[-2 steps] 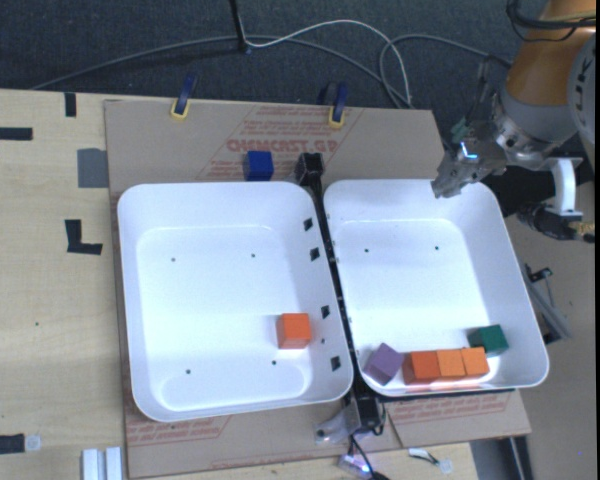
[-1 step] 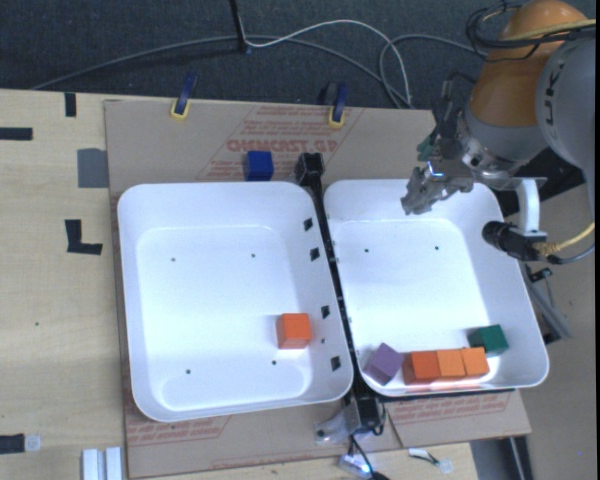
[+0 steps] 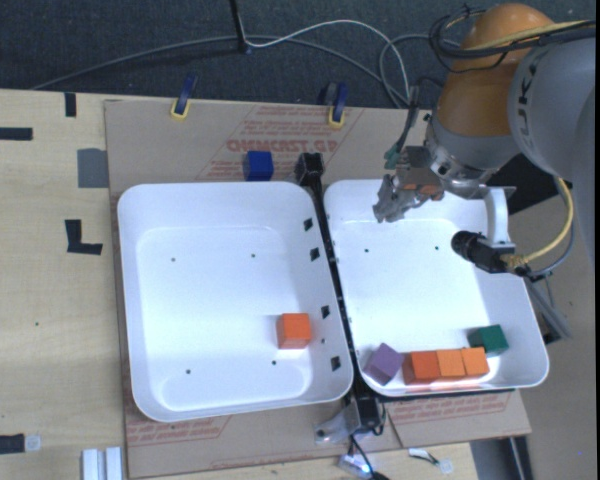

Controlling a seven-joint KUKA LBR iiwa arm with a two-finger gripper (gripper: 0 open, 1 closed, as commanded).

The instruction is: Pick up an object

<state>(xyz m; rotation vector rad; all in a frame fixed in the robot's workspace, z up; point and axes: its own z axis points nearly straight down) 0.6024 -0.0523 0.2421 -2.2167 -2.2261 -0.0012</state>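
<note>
The arm reaches in from the right, its gripper [image 3: 392, 206] hanging over the far left corner of the right bin [image 3: 420, 268], close to the divider between the two bins. Its fingers [image 3: 385, 211] point down and sit narrow, nearly together, with nothing between them. A black cylindrical fitting [image 3: 477, 250] juts from the wrist side over the right bin, with a yellowish hose [image 3: 552, 243] looping beside it.

The blocks lie well apart from the gripper. Along the near wall of the right bin sit a purple block [image 3: 383, 363], then two orange blocks [image 3: 445, 366] touching in a row, and a green block [image 3: 489, 340] just behind their right end. In the left bin [image 3: 180, 268] a single orange cube [image 3: 294, 330] rests near the right wall, toward the near side.

Black clips [image 3: 327, 313] run along the seam where the bins meet. Beyond the bins, a blue cube [image 3: 259, 164] sits on the cardboard sheet [image 3: 230, 138] that covers the tabletop [image 3: 40, 288], next to a black clamp [image 3: 309, 167] at the head of the seam. Two blue-and-yellow clamps [image 3: 184, 98] pin the cardboard's far edge, and thin cables [image 3: 310, 33] trail across the dark floor beyond
</note>
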